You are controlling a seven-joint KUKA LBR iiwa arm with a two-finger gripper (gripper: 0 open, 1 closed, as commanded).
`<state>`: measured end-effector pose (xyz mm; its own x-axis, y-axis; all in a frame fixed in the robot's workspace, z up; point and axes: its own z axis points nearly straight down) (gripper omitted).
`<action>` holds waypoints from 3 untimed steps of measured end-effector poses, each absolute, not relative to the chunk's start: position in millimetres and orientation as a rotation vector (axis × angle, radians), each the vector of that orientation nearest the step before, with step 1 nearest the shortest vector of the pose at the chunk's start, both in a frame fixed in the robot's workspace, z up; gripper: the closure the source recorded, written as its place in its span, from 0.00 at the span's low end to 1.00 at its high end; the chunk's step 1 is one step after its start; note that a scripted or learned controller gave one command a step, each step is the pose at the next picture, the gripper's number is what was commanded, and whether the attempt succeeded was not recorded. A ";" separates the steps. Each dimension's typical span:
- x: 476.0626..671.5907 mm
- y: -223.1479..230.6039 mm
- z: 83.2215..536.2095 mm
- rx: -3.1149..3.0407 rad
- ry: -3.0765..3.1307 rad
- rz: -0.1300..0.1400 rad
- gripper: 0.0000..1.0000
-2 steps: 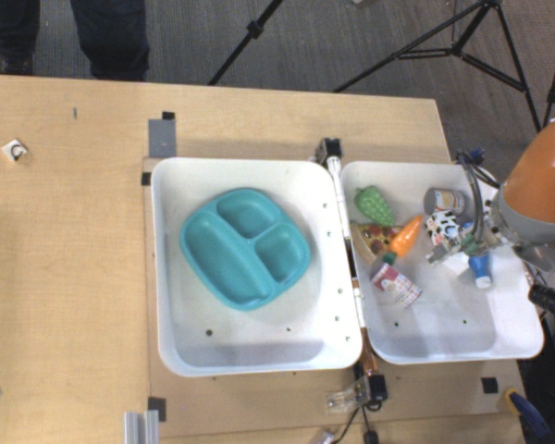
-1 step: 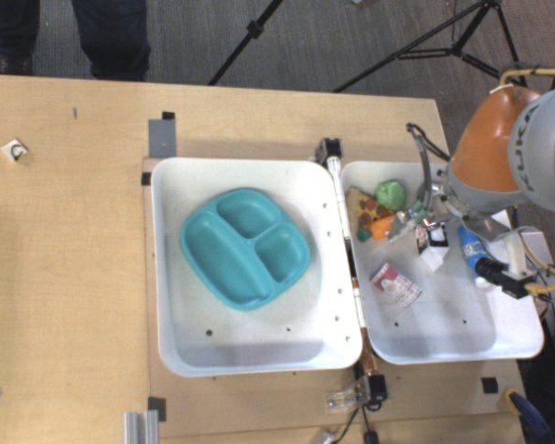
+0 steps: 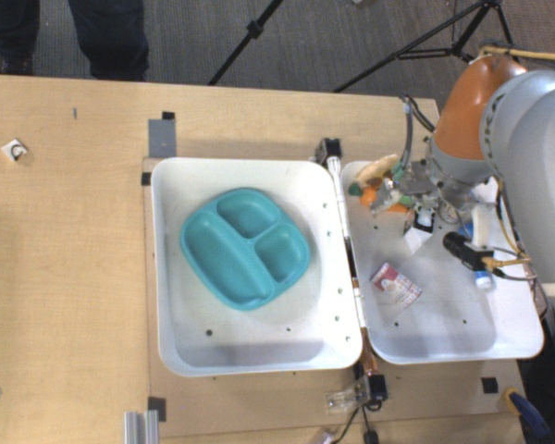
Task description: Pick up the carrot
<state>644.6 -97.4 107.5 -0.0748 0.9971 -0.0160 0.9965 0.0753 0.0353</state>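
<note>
Currently the gripper (image 3: 398,195) hovers over the carrot (image 3: 386,194) at upper right; grip unconfirmed, so verify closure before lifting.

The carrot (image 3: 388,195) is a small orange piece with a green end, lying in the far left corner of the right bin (image 3: 444,336). Its green tip points toward the wall shared with the left bin, and its orange body runs rightward along the bin floor. It lies roughly flat. A pale yellowish item (image 3: 377,167) sits just beside it on the far side, close to the bin's rim. Part of the carrot is hidden by the metal parts above it, so its full length and outline cannot be told.
</note>
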 end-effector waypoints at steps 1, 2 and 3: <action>672.9 -103.2 106.8 1.937 2.462 -0.009 0.00; 670.1 -99.1 116.8 1.936 2.486 -0.022 1.00; 670.2 -45.1 210.5 2.219 2.215 0.008 1.00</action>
